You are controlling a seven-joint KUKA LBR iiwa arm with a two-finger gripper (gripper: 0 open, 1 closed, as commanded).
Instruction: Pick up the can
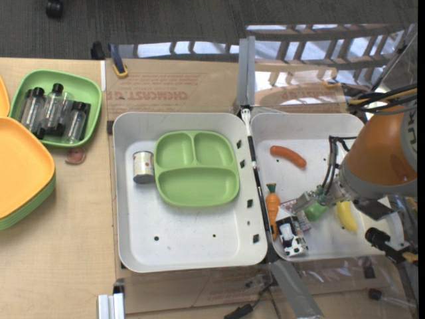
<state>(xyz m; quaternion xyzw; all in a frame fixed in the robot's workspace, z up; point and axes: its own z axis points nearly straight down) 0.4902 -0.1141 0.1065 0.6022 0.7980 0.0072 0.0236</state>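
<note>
Camera view: the can (143, 167) is seen in the left bin (126, 244), lying on its side just beside the left edge of the green divided plate (197, 167), close to touching it. Its long axis is judged to run roughly top-to-bottom in the frame, parallel w/ the bin's left wall.

The gripper (312, 207) is found low in the right bin (319, 126), near the bin's front, w/ a green piece at its tip. Whether that piece is held or part of the tool can't be told; how far the claw is open can't be told either.

Key relation: the can lies well apart from the gripper, to the frame's left and slightly farther back, across the divider and past the plate. A long traverse over the plate is judged to be needed before any descent.

Counts: 1 can, 1 green divided plate, 2 bins. In the right bin: 1 sausage (288, 155), 1 carrot (272, 203), 1 banana (346, 216), 1 small black-and-white item (290, 236) at the front. On the bench at far left: 1 green tray (86, 88) w/ several bottles, plus stacked orange plates (23, 171).
</note>
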